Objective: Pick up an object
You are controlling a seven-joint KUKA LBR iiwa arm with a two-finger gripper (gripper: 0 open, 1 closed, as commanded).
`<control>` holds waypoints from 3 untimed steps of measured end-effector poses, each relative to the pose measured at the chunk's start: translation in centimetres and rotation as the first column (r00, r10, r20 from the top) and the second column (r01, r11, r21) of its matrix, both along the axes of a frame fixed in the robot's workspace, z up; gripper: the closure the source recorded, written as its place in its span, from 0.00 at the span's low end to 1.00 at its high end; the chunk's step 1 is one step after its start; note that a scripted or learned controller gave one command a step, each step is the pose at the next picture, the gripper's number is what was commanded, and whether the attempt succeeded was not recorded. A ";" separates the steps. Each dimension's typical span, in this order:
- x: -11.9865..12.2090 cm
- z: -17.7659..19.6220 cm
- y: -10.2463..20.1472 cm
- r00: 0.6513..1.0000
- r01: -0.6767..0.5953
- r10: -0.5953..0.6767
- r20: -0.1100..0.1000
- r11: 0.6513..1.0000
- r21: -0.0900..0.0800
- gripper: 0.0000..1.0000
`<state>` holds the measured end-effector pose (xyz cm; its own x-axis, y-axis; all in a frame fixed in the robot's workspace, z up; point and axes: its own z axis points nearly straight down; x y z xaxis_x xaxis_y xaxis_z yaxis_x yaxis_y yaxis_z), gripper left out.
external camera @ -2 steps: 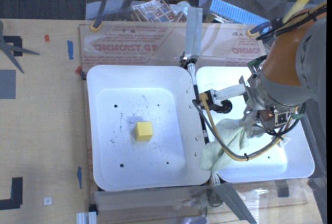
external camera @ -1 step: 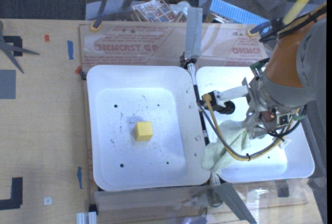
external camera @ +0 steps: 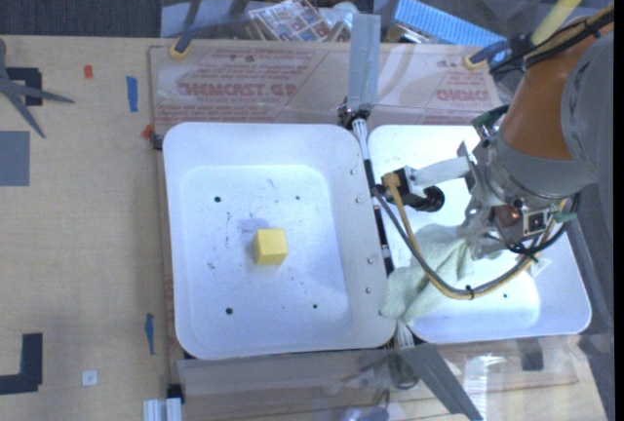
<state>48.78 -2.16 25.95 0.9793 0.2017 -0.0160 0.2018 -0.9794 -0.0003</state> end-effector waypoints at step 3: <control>0.4 2.0 -0.2 1.000 -0.001 0.001 -0.017 1.000 -0.007 1.00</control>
